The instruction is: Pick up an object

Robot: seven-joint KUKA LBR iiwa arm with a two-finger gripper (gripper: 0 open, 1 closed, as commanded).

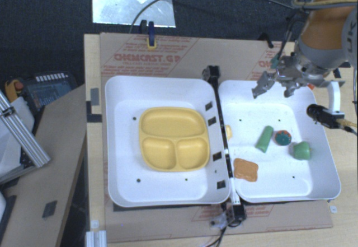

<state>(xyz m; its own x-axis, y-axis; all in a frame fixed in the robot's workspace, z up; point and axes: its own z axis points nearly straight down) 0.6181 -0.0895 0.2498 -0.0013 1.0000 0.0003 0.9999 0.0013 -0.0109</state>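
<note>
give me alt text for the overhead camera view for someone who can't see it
A grey and orange robot arm's two-finger gripper hovers open over the right white bin, which holds a green cylinder, a multicoloured ball, a green rounded block and an orange flat piece. The left white bin holds a yellow divided plastic tray.

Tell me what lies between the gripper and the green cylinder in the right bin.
Nothing: the camera view shows bare white bin floor between the gripper and the green cylinder.
</note>
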